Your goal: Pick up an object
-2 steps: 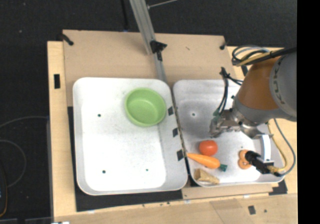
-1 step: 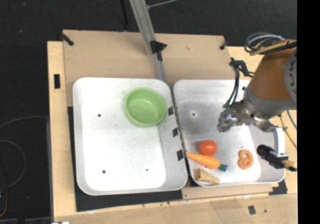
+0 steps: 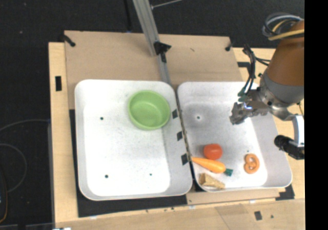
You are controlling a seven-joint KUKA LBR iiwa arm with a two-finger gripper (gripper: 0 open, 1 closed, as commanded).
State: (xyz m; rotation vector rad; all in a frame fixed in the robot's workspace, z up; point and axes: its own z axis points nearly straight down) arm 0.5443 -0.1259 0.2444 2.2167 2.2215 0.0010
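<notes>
1. Nearest the camera, at the front edge of the right bin [image 3: 266, 137], a pale tan wedge-shaped piece [image 3: 211, 181] lies against the front wall, near the bin's front left corner.
2. Just behind it, an orange carrot [image 3: 209, 164] with a small green tip lies slanted, its thick end toward the divide between the two bins and its tip pointing right.
3. Touching or just beside the carrot's back side sits a red tomato [image 3: 212, 150].
4. To the right of these, well apart from them, an orange pretzel-shaped piece [image 3: 251, 163] lies flat on the right bin's floor, near its front right corner.
5. The left bin [image 3: 102, 162] holds a single green bowl [image 3: 149, 110], upright with its opening up, in the back right part of that bin, close to the divide.
6. The gripper [image 3: 239, 115] hangs over the middle to back part of the right bin, above bare floor and well apart from the four items at the front; nothing shows between its fingers, and how far apart they stand cannot be told from this slant.
7. Behind the bins, a grey metal post [image 3: 146, 14] rises from a brown board [image 3: 113, 55].
</notes>
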